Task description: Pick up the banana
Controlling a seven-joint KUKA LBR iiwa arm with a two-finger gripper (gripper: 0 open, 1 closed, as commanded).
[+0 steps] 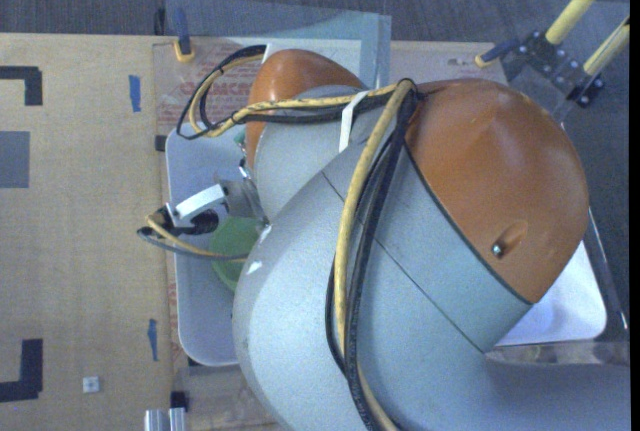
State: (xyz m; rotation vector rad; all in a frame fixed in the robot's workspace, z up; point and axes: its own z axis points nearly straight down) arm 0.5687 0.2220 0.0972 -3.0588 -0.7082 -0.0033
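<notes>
From my one overhead camera, nearly everything I get is the arm (400, 299) itself: its grey body reaches in from the right and fills the lower middle of the picture, with a big orange cap (495, 179) on the right and a smaller orange cap (295, 79) further up and to the left. A bundle of yellow and black cables (345, 249) runs down the grey shell and loops out over the left bin (195, 319), whose pale floor I can see only as a strip along its left and lower edge. Just beside the arm's body, low in that bin, sits a green thing (228, 244), possibly a round lid or cup, half hidden by the arm. Above it a white and black fitting (195, 207) at the wrist juts out to the left over the bin edge. I cannot tell how the gripper stands, since the arm covers it, and I cannot pick out the banana anywhere. A corner of the right bin (585, 304) peeks out past the big orange cap. The brown bench top (80, 219) lies to the left, marked with blue tape (135, 92)
</notes>
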